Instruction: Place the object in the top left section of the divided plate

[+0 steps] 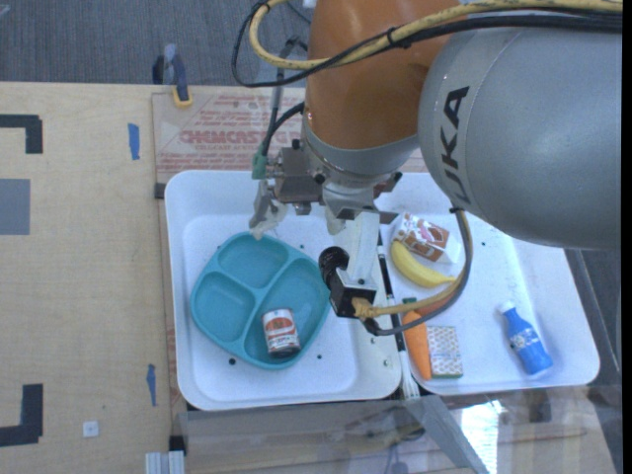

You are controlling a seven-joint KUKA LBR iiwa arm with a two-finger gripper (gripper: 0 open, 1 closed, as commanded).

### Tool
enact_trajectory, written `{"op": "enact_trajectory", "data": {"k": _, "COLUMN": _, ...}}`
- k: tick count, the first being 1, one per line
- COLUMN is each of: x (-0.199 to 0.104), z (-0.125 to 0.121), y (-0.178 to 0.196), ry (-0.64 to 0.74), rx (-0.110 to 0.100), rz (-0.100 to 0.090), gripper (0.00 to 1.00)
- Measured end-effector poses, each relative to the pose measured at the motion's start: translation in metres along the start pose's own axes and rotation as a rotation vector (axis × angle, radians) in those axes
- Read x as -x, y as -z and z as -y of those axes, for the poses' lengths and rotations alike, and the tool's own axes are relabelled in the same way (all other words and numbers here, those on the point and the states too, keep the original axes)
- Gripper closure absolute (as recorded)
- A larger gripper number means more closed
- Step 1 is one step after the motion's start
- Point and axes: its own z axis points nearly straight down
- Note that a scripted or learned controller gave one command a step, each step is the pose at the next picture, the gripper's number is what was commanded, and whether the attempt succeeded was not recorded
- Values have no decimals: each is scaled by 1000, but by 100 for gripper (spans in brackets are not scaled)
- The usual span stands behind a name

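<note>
The arm (474, 97) looms; gripper (301, 210) state I cannot tell. The small can (280, 332) looks rigid, slippery: grasp its sides.

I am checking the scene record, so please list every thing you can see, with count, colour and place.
divided plate: one, teal, in the left bin
can: one, red label, upright in the plate's lower right section
banana: one, yellow, right bin, upper left
snack packet: one, white and red, touching the banana
carrot: one, orange, right bin, lower left
small box: one, patterned, beside the carrot
bottle: one, blue with a white cap, right bin, right side
bins: two, white, side by side
arm: one, grey and orange
hand: one, above the plate's top edge
</note>
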Motion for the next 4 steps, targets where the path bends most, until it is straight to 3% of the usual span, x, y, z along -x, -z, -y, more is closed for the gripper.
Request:
{"op": "enact_trajectory", "data": {"k": 1, "x": -1, "z": 0, "y": 10, "ry": 4, "rx": 2, "rz": 1, "gripper": 100}}
{"op": "enact_trajectory", "data": {"k": 2, "x": -18, "z": -2, "y": 101, "ry": 208, "rx": 3, "rz": 0, "gripper": 100}}
{"op": "enact_trajectory", "data": {"k": 4, "x": -9, "z": -96, "y": 91, "ry": 490, "rx": 6, "rz": 0, "gripper": 100}}
